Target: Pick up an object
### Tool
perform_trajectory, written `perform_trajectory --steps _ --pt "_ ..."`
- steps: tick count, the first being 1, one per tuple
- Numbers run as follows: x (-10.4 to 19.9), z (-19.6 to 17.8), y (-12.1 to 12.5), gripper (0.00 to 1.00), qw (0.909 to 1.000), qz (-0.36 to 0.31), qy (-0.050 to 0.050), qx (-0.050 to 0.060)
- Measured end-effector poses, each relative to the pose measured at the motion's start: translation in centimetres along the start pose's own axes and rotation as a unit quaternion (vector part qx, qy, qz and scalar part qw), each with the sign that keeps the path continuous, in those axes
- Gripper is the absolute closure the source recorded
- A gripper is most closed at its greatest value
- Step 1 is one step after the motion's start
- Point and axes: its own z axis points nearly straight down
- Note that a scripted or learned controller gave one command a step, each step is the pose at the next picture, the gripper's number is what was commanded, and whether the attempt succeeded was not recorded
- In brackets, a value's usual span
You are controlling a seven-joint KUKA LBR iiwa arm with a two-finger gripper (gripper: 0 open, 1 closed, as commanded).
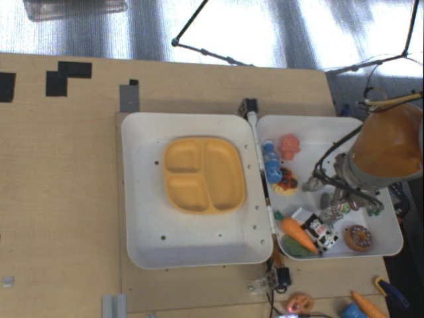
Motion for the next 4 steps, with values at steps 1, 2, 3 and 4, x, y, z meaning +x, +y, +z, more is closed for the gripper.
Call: perform_trajectory --steps 1,2,3,4 --pt "1.0 -0.1 3.8 0.0 0.995 -0.1 -0.004 0.001" --pt "0.8 0.0 -4.4 0.0 0.9792 0.203 0.004 -0.001" --pt "0.5 -1.1 -4.4 1.0 0.9792 0.203 0.0 -0.001" --pt "-4.3 -7.1 -4.6 1.0 0.993 0.118 0.004 -0.002"
